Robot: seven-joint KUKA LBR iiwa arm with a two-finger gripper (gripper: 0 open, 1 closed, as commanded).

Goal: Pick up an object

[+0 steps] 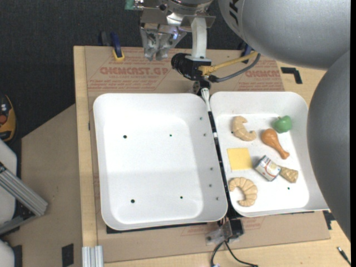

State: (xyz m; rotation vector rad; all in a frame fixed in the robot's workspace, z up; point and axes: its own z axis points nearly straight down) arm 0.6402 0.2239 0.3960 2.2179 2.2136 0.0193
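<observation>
Brown board covers the tabletop [83,166], and on it I see two shallow white bins side by side. The left bin [111,115] has only small dark dots on its floor. The right bin [297,102] carries all the objects: a green piece [283,123] at the far right corner, an orange drumstick [275,142] just below it, a pale croissant-like piece [242,128] to its left, a yellow square [239,159] near the middle, a small tin can [267,168] touching a tan piece [289,174], and a larger croissant [244,190] at the near edge.

All these objects lie well apart from the pincer [158,52], which I see beyond the far edge of the left bin, above the brown board, so the objects are to its right and nearer to the camera. The arm [289,15] comes in from the right and passes high over the right bin, big and blurred, with the wrist pointing down at the far side. About the pincer, I cannot tell if it is open or closed; I see nothing held in it.
</observation>
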